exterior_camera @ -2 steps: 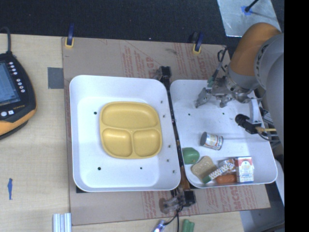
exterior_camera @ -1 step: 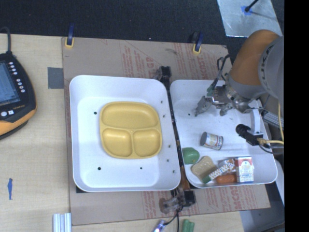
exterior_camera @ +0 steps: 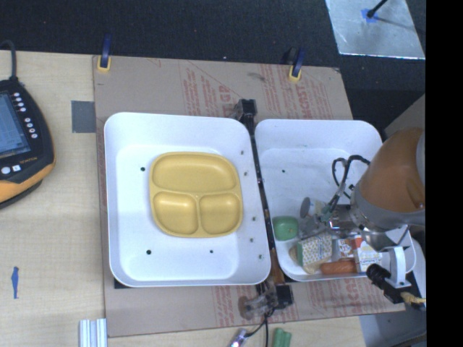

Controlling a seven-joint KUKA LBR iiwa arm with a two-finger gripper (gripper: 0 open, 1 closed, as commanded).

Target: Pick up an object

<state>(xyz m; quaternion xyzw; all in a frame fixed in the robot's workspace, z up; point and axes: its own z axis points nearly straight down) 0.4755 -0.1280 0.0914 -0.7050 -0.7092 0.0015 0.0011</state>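
1. Bins sat side by side on the bench: the left bin (exterior_camera: 119,194) held a yellow divided plate (exterior_camera: 195,192), lying flat near its middle, its three compartments facing up.
2. My arm (exterior_camera: 394,176) reached in from the right over the right bin (exterior_camera: 311,139), its orange band above the near right corner.
3. My gripper (exterior_camera: 325,219) hung low over the clutter in that bin's near half; I could not tell how its jaws stood, nor whether anything sat between them.
4. A green round object (exterior_camera: 285,228) lay at the bin's left wall, just beside the gripper.
5. A patterned packet (exterior_camera: 315,251) lay nearer the front wall, with an orange-red piece (exterior_camera: 337,268) touching its front edge.
6. A black wire loop (exterior_camera: 347,170) lay farther back, close to my arm.
7. A teach pendant (exterior_camera: 20,143) rested on the bench, well apart at the far left.
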